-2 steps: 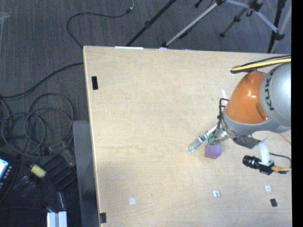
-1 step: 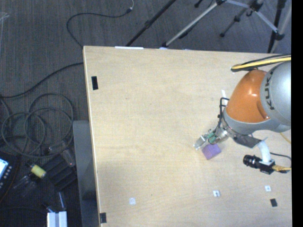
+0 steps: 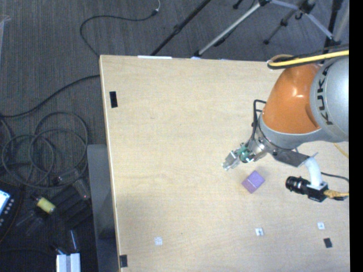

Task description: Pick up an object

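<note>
Camera view looks down on a pale wooden bench top (image 3: 170, 152), with the grey and orange arm (image 3: 295, 109) reaching in from the right. Its gripper (image 3: 231, 161) points down and left near the middle of the board; whether it is released or clenched cannot be told. A small purple block (image 3: 253, 181) lies flat just beside the gripper, below and right of its tip, apart from it, with bare wood all round. A black marker (image 3: 113, 99) sits well apart by the left edge. A small white tag (image 3: 259, 232) lies nearer the front. Cables (image 3: 45, 146) coil on the grey floor at left.
</note>
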`<state>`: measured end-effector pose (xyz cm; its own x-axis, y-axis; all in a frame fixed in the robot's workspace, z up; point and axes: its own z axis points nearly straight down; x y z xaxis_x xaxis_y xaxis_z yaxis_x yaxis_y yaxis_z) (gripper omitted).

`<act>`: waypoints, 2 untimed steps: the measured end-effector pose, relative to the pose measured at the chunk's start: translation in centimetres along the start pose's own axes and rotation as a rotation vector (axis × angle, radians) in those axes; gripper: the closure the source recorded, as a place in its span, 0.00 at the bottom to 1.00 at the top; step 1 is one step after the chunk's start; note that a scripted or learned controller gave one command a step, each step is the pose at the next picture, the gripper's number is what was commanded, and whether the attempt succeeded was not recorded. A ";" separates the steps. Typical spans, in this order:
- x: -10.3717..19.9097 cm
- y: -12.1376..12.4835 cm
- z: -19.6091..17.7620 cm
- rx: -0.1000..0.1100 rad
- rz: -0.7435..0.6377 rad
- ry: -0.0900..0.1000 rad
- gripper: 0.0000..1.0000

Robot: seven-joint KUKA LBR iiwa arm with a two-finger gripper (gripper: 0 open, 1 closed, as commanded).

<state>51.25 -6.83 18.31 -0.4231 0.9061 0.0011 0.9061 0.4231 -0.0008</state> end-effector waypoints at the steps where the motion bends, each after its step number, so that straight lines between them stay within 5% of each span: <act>1: 0.6 0.3 0.1 0.002 0.409 -0.001 1.00; 2: 0.6 0.3 0.1 0.002 0.409 -0.001 0.00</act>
